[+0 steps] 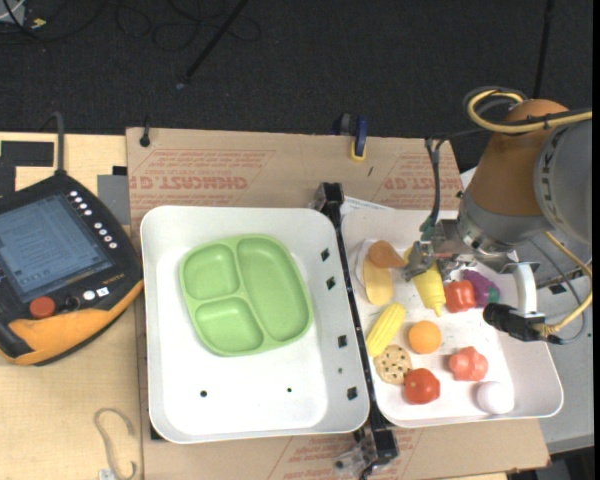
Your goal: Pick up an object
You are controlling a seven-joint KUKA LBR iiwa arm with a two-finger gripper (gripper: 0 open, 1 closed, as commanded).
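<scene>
Nearest the lower edge of the right bin (540, 408): a white egg-like piece (495, 396) at the front corner, a red tomato (421, 386) and a cookie (391, 365) just to its left, a second red piece (467, 364) behind the egg. Farther back, an orange (424, 337) beside a corn cob (384, 328) lying against the bin's left wall. Beyond those, a yellow bottle-like toy (431, 290) touching a red pepper (460, 296), with a purple piece (483, 289) just behind the pepper and a pale slice (378, 283) topped by something brownish near the back left. Gripper (427, 261) down over the yellow toy at the back of the right bin, jaws too hidden among wrist parts and cables to tell released from clenched (nothing visibly between them). Likely target: the yellow toy or the pepper, both crowded together. Main risks, judged from that crowding: closing on two pieces at once, nudging the toy aside so nothing is caught, or a smooth rounded piece squirting out. Left of the right bin, a green divided plate (246, 293) in the other bin (170, 388); farther left on the bench (40, 388), a pendant (50, 258).
</scene>
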